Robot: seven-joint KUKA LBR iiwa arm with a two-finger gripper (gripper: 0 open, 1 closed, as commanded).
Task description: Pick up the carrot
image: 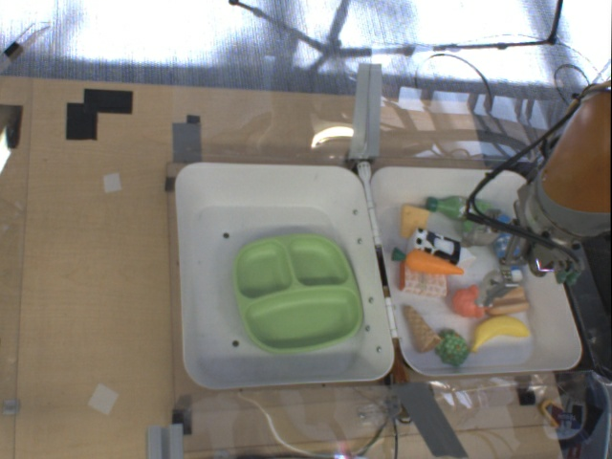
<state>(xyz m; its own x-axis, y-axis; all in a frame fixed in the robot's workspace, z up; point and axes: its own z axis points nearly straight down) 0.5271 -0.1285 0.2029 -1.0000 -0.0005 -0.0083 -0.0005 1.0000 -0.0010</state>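
under the arm (574,175), the pincer (504,280) looks blurred beside the carrot (432,262).
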